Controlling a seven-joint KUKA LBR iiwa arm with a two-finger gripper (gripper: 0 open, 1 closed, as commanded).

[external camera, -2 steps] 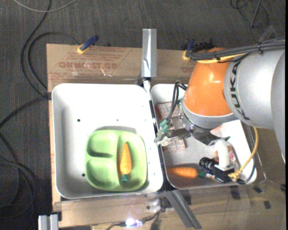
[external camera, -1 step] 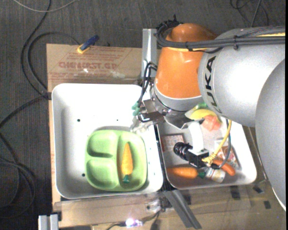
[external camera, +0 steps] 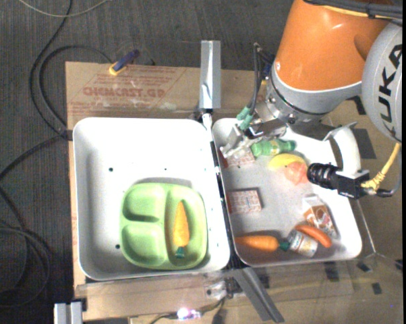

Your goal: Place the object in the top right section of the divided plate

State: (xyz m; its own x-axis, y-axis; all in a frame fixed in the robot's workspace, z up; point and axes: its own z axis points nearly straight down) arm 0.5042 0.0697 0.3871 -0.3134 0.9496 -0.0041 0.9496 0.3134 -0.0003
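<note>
Two white bins side by side on the bench. Left bin (external camera: 95,147) fills centre-left of frame; right bin (external camera: 355,238) sits centre-right, touching it along the middle edge.

Left bin: green divided plate (external camera: 139,241) lies toward the lower part, near the bottom wall. Plate has two smaller sections on its left side, one long section on its right. A corn cob (external camera: 181,225), yellow w/ green stem end pointing down-frame, lies lengthwise in that long right section. Upper part of the section is covered by the cob's top end. Rest of plate bare green.

Right bin: arm (external camera: 324,39) comes in from upper right, orange band large at top of frame. Gripper (external camera: 247,128) hangs over the bin's upper-left corner, near the dividing wall. Can't tell from here whether it is spread or pressed together, nor whether it pinches anything; nothing clearly seen in it.

Just beside the gripper: green bottle-like item (external camera: 274,148), then a yellow and pink fruit piece (external camera: 291,167) to its lower right. Small printed card (external camera: 244,201) lies flat mid-bin. Carrot (external camera: 257,243) along the bottom wall. Small jar (external camera: 303,243) just right of the carrot, a packet (external camera: 319,218) above that.

Cardboard sheet (external camera: 135,90) under the bins, upper left. Cables (external camera: 44,66) on dark floor at left.
</note>
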